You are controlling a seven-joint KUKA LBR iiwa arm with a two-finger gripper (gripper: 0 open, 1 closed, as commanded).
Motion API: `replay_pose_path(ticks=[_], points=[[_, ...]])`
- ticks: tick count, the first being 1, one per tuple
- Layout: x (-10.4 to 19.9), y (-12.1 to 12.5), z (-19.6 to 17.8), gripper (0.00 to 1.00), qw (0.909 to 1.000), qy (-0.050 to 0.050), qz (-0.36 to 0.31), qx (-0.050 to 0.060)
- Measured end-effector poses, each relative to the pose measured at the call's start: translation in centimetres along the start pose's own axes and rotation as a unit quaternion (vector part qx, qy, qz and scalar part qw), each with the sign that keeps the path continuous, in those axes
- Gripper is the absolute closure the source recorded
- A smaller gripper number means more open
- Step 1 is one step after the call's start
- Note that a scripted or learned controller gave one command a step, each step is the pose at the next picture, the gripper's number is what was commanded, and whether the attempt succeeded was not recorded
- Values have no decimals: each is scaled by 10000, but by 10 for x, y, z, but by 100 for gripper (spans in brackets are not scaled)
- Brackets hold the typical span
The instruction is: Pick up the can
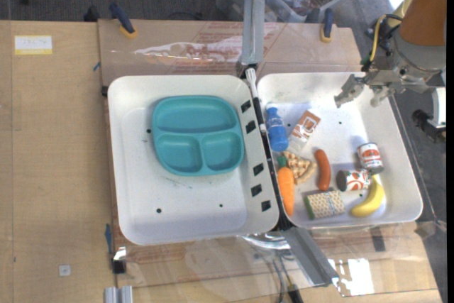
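Gripper (363, 91) hangs above the far right part of the right bin (408, 174), its two fingers spread apart with nothing between them. One fingertip points left over the bin floor, the other sits toward the right rim. The arm's orange band shows at the far right edge of the view.

The can (369, 157), red and white label, lies on its side in the right bin near the right wall, nearer the camera than the gripper and apart from it. A second dark can-like item (352, 180) lies just near-left of it, touching the banana (371, 199), which curves along the near right corner.

Other contents of the right bin: blue bottle (275, 128) against the left wall, small carton (306, 128) just right of it, sausage (323, 169) in the middle, carrot (285, 189) along the left wall toward the near side, waffle-like piece (299, 167) between carrot and sausage, patterned box (325, 204) at the near side.

Left bin (128, 181) holds a teal divided plate (197, 135), lying flat in its far-centre area
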State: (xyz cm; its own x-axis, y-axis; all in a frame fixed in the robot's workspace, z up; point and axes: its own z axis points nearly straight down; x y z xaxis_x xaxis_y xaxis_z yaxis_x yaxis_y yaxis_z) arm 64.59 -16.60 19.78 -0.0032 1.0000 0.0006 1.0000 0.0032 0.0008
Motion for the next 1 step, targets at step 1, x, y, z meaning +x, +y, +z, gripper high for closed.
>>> replay_pose_path(ticks=[1], points=[[-45, -62, 101, 0, 9957, 45, -929, -32]])
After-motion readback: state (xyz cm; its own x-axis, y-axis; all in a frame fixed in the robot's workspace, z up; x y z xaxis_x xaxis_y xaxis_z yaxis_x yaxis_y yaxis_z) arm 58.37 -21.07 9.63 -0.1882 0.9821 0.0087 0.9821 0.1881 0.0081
